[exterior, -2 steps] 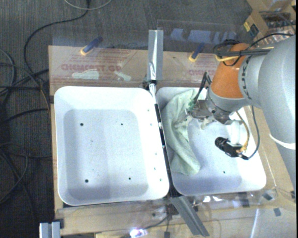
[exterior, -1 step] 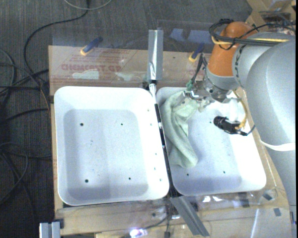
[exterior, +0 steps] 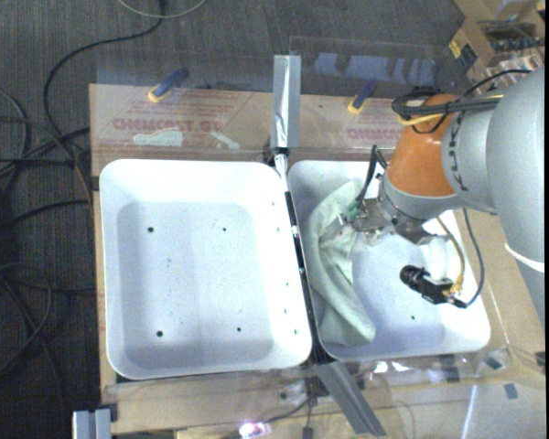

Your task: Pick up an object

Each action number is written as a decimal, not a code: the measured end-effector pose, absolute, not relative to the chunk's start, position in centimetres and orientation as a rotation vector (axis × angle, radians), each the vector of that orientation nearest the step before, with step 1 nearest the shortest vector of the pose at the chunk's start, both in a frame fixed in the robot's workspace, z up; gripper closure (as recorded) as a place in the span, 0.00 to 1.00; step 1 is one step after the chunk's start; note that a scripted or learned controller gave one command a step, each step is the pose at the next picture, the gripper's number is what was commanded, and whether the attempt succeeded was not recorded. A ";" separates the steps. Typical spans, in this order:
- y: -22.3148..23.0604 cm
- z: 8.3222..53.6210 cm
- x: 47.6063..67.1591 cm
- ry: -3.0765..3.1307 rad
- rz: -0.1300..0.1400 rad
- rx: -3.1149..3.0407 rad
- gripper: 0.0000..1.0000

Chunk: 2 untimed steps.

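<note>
From the fixed camera above the desk, two shallow white bins sit side by side; the left bin (exterior: 128,245) shows bare floor with a few small dark specks, and the right bin (exterior: 467,337) carries the arm and a cloth. The pale green cloth (exterior: 334,263) lies crumpled along the right bin's left wall, running from near the far edge down to the near left corner, its lower end bunched against the near wall. The grey arm (exterior: 503,154) reaches in from the right, its orange band (exterior: 421,167) above the wrist, and it bends down over the far half of the right bin; the hand (exterior: 371,227) sits at the cloth's upper right edge, apparently touching the fabric; whether the hand is released or clenched I cannot tell, since the wrist hides it. A black cable fitting (exterior: 425,283) hangs over the right bin's floor, right of the cloth and apart from it. Blue-handled clamps (exterior: 167,83) sit at the desk's far edge.
</note>
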<state>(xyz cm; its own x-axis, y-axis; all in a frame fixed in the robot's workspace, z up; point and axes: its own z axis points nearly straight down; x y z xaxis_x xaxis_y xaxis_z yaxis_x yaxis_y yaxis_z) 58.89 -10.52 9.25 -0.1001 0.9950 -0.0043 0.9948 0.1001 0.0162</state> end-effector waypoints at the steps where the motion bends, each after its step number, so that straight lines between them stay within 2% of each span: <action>1: -13.6 11.5 66.7 2.205 -0.007 2.237 0.00; 2: -11.1 9.2 61.4 2.221 0.012 2.199 0.00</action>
<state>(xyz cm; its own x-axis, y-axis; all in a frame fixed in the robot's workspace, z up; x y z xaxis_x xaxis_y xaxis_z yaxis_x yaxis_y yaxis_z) 61.38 -11.14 9.19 -0.0102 0.9999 -0.0060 0.9998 0.0103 0.0171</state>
